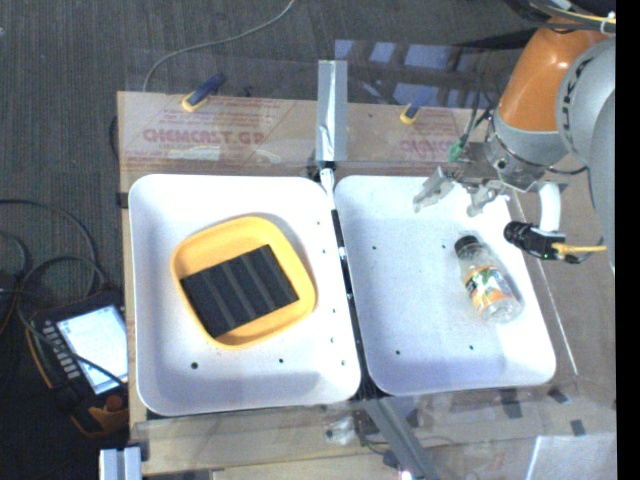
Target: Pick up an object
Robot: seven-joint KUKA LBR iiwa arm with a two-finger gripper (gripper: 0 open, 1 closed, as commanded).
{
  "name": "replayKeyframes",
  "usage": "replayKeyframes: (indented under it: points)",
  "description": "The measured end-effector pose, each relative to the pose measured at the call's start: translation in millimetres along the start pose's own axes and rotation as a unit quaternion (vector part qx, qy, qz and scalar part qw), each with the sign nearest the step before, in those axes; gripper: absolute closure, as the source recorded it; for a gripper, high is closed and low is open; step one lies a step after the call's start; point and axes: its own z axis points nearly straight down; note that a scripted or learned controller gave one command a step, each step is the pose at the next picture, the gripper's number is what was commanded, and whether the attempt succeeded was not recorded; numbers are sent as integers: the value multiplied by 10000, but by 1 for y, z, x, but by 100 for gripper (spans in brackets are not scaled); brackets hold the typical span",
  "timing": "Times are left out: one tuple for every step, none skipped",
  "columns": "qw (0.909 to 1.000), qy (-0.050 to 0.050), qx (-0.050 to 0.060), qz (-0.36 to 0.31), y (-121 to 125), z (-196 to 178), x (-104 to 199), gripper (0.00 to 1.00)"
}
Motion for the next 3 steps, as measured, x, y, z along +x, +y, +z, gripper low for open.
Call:
replayKeyframes:
  points:
    - [9983,1,-5,587,-17,77,-63,0]
    - [9997,-9,-86,-234,-39,101,-58,0]
    - [9968,-14,-106,796,-37,102,-33,0]
